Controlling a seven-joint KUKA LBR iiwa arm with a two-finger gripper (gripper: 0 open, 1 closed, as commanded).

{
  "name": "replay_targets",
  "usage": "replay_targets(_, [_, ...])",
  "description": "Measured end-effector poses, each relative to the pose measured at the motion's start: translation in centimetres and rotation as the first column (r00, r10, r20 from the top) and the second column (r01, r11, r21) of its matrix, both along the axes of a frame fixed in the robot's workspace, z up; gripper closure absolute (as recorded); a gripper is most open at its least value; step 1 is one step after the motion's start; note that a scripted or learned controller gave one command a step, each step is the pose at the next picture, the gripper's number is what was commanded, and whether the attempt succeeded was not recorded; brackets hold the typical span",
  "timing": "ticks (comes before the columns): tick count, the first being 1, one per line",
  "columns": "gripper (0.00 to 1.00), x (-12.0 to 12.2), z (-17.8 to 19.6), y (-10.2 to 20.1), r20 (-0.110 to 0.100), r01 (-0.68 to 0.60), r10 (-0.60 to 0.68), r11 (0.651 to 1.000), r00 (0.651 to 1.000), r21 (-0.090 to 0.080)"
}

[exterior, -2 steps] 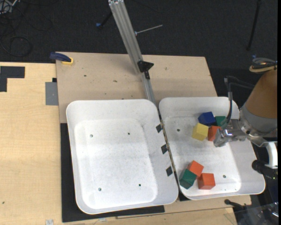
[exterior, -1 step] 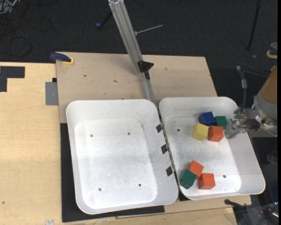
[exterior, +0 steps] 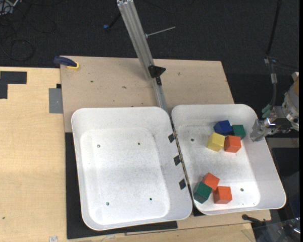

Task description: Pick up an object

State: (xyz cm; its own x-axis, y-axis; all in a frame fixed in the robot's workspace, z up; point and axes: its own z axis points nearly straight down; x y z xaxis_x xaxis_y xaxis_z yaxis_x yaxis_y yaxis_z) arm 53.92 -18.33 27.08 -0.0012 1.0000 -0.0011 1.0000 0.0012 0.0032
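While you look down on the bench, take the right bin [exterior: 265, 185] as your landmark: all seven blocks lie inside it. Toward its far side you see a tight cluster of four, with a blue block [exterior: 222, 127] touching a small green block [exterior: 238, 131], and just nearer to you a yellow block [exterior: 216, 141] beside an orange block [exterior: 233, 144]. Toward its near edge you find three more packed together: an orange block [exterior: 210, 181], a dark green block [exterior: 203, 191] on its left near the bin's inner wall, and another orange block [exterior: 222, 194] on its right. The gripper [exterior: 260, 131] hangs at the bin's far right rim, just beside the upper cluster and apart from every block; you cannot tell from here whether it is wide or narrow, and nothing shows between its tips. The left bin [exterior: 86, 130] sits touching the right bin's inner side, and a slanted metal rail [exterior: 139, 39] rises beyond the gap between them
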Motion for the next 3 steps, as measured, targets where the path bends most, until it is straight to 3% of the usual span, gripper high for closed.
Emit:
replay_targets(1, [1.00,1.5,0.3,4.8,-0.004,-0.004,0.004,1.000,1.000,0.003])
replay_targets(3, [1.00,5.9,-3.0,14.1,-0.006,-0.003,0.003,1.000,1.000,0.003])
